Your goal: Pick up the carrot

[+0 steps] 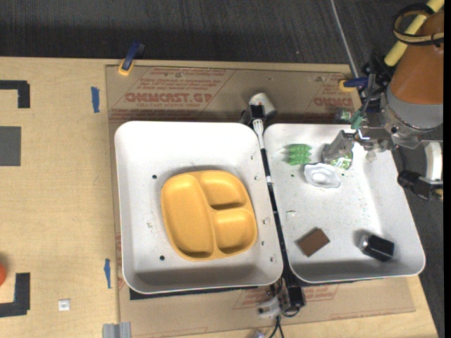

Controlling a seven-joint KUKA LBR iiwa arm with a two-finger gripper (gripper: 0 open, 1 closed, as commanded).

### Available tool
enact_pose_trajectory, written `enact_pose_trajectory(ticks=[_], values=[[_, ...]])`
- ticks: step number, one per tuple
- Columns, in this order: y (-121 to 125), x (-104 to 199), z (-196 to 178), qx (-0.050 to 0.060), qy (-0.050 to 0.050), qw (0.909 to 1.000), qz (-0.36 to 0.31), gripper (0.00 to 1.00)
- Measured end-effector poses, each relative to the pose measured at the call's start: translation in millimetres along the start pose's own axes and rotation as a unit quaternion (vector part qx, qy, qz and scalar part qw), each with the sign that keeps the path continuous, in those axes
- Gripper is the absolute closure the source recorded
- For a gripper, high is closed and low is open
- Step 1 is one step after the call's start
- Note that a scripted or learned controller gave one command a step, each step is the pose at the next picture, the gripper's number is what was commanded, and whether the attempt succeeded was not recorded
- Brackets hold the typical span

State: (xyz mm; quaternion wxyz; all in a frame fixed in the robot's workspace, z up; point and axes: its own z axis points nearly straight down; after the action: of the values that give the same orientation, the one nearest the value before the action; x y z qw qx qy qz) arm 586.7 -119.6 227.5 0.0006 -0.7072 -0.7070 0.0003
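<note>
The gripper is seen low over the right bin, toward its twelve o'clock rim; whether it is spread or pressed together cannot be told. A white item lies just at its seven o'clock. An orange shape is cut off by the view's left edge, at eight o'clock of the left bin; whether it is the carrot cannot be told.

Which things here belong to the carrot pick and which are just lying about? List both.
Job in hand:
gripper, over the right bin
green item beside it, perhaps the carrot's leafy top; too small to tell

Lying about:
yellow divided plate in the left bin
white item
brown square
black item
</note>
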Motion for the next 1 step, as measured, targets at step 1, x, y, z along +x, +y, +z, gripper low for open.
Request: enact_pose_trajectory(ticks=[1], values=[[-57.1,74.0,43.2,0.0,0.0,1.0,0.008,0.0]])
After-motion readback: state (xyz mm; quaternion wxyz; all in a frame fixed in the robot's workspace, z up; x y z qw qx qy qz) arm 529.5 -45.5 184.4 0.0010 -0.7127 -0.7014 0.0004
